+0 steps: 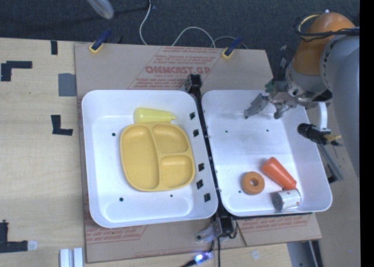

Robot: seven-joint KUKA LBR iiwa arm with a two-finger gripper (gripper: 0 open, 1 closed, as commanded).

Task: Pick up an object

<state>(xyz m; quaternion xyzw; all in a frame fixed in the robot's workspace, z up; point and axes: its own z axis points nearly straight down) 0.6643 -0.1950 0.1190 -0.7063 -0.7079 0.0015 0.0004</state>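
The right bin [234, 143] holds an orange ring [253, 183], an orange cone-shaped carrot [277, 172] and a small grey cylinder [286, 200], all near its front right corner. My gripper [264, 110] hangs over the bin's back right part with its two fingers spread apart and nothing between them. It is well behind the three objects. In the left bin [99, 143] lie a yellow divided plate [156, 157] and a yellow corn-like piece [153, 115] just behind it.
Both bins rest on a cardboard sheet [175, 67] on the wooden bench. A black clip strip [201, 143] joins the bins in the middle. A white cable [193, 32] loops behind the cardboard. The arm's orange band [324, 32] stands at the right.
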